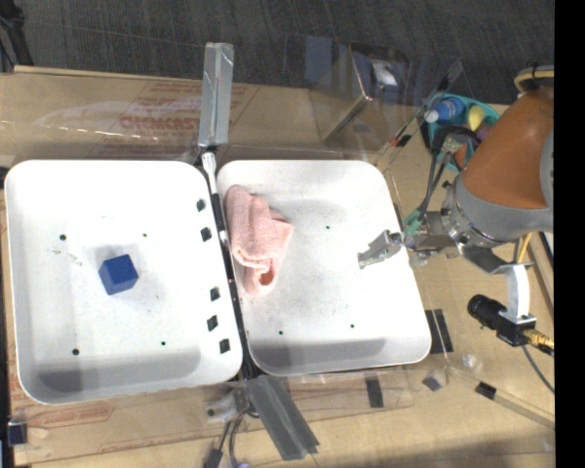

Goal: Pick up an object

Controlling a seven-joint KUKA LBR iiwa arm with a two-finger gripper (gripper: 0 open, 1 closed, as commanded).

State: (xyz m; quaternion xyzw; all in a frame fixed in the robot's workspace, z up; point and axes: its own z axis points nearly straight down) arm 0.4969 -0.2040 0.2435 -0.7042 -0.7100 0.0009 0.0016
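A crumpled pink cloth (pixel 254 237) lies in the right bin (pixel 317 349), against its left wall. A small blue cube (pixel 119 273) sits in the left bin (pixel 39 359), left of centre. My gripper (pixel 378 249) hangs over the right edge of the right bin, well to the right of the cloth. Nothing shows between its metal fingers.
The arm's orange band and grey wrist (pixel 502 178) reach in from the right, above the bench. A metal divider (pixel 214 100) runs between the two bins at the back. Cardboard (pixel 107 105) lies behind the bins.
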